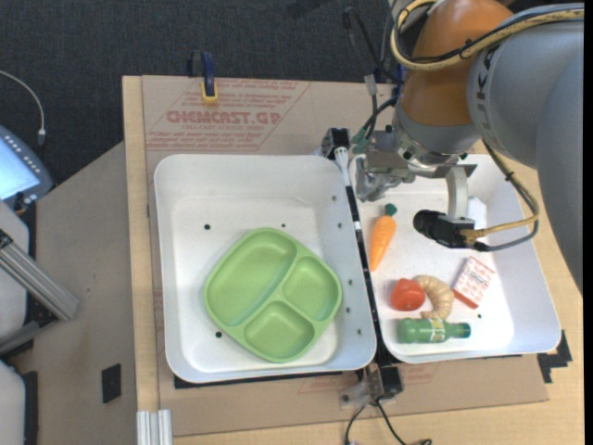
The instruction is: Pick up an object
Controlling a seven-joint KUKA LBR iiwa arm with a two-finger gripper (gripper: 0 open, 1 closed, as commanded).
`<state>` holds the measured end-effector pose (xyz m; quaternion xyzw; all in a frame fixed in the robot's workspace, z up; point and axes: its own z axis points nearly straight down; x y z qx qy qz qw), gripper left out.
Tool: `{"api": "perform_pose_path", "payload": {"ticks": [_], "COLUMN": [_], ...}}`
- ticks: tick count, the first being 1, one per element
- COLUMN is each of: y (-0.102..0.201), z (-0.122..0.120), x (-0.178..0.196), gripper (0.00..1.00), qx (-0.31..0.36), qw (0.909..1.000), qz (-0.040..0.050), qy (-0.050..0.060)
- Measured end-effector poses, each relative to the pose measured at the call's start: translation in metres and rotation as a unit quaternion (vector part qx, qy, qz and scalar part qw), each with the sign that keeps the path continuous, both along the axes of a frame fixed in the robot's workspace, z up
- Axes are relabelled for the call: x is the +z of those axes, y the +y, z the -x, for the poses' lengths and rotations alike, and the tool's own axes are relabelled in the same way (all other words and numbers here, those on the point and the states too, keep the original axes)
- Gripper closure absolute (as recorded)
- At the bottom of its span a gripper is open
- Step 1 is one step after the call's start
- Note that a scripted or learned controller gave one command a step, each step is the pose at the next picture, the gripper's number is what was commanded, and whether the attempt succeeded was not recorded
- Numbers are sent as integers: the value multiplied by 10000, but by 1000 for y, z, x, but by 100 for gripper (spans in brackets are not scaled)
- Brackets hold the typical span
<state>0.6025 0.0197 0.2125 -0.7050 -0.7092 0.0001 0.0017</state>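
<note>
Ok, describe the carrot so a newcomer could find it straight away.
Look in the right bin, on the side by the wall it shares with the left bin. The carrot lies just below the gripper, above the tomato. It is the only orange, tapered thing there, with a small green top pointing to the far edge.

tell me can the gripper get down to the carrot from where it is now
Probably yes. The gripper hangs just above the carrot, whose top lies uncovered. The dividing wall close beside it may crowd one side.
</note>
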Motion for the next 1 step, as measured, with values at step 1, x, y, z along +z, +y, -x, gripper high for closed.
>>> {"api": "perform_pose_path", "payload": {"ticks": [1], "y": [57], "z": [-7], "x": [-6], "gripper": [100], "qx": [0], "qw": [10000], "qz": [7], "qy": [-21]}}
